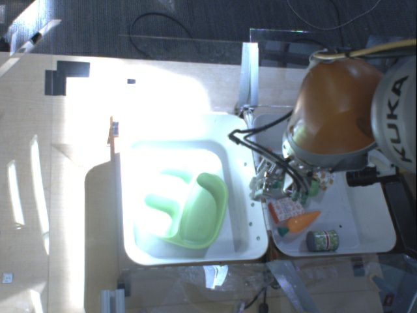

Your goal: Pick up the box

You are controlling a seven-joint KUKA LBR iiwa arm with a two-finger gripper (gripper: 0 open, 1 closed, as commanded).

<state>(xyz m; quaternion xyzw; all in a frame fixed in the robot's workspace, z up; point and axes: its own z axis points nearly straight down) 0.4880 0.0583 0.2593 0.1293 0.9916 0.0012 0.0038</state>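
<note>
The pale wooden surface [58, 175] spreads wide and bare to the left; the left bin [251, 230] holds a green scoop-like dish [199, 214] toward its right wall, with open floor on its left side; the right bin [378, 237] is crowded under the arm [339, 109], whose orange-banded wrist hangs over its left half; the jaws [277, 188] sit low near the dividing rims, whether open or closed I cannot tell; the box [287, 208], red-and-white, lies just beneath them; an orange carrot [298, 223] touches it; a small green can [323, 240] lies near.
</note>
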